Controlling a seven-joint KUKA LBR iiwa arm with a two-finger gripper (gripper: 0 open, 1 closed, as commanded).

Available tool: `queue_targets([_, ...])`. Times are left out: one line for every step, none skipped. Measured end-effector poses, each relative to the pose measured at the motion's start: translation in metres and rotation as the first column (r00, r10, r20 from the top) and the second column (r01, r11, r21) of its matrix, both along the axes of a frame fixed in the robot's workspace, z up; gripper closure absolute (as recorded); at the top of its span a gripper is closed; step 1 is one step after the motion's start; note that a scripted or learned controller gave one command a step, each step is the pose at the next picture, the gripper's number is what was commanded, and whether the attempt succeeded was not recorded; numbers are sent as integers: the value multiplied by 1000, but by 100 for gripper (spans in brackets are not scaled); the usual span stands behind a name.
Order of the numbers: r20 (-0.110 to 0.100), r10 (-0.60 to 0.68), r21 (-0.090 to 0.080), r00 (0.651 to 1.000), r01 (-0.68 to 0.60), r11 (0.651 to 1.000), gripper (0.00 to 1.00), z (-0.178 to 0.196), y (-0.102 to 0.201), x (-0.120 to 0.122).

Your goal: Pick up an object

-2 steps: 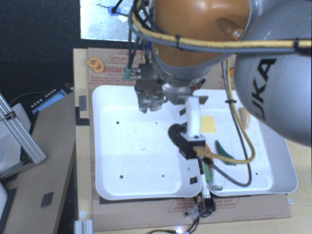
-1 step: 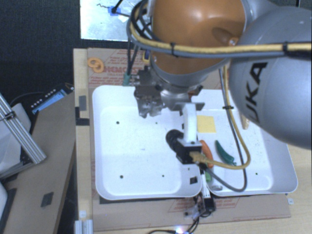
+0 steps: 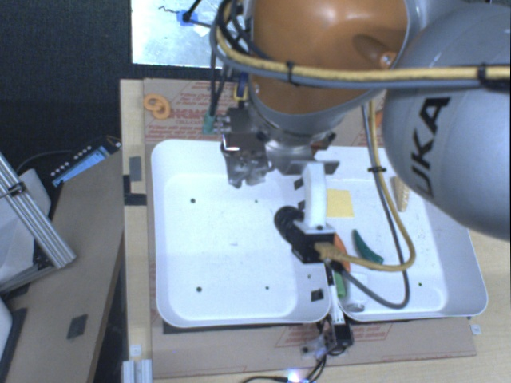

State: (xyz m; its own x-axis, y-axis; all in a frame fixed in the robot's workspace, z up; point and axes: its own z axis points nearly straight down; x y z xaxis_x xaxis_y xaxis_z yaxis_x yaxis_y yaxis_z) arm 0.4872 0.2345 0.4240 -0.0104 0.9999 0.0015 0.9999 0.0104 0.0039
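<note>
Yellow square (image 3: 339,203) lying flat in the right bin (image 3: 467,282), close to the wall shared with the left bin (image 3: 200,238). Green piece (image 3: 369,248) nearer and to its right. Tool (image 3: 243,166) hanging over the far part of the left bin, well apart from both. Width of its opening: impossible to tell from this angle. Nothing seen lifted, so pick not yet made by the look of it; approach, close and lift all left to do. Brown printed surface (image 3: 188,110) underneath, orange ring (image 3: 157,106) towards its far left corner. Dark floor around, pale side table (image 3: 72,294) at left.
</note>
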Motion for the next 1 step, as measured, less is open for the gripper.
queue_targets([2, 5, 1, 1000, -5, 1000, 100, 11, 0, 1])
